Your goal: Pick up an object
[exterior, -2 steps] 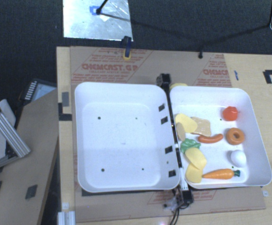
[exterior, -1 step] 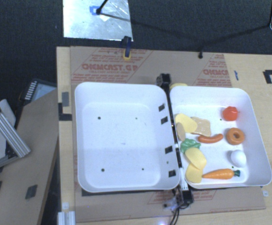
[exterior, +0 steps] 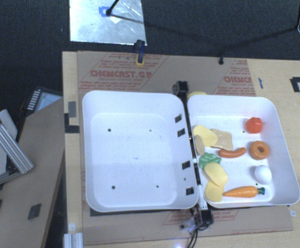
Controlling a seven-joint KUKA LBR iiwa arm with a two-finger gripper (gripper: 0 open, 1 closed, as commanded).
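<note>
Camera view: the right bin holds the candidate objects: a tomato, doughnut, egg, carrot and sausage, all lying apart from one another. The left bin adjoins it. The gripper's opening, its hold, and places relative to it cannot be told.

You have 2 white bins: left bin, right bin. Cardboard sheet beneath them. Shiny metal plate beyond. Yellow-and-blue clamp at the cardboard's far edge.
</note>
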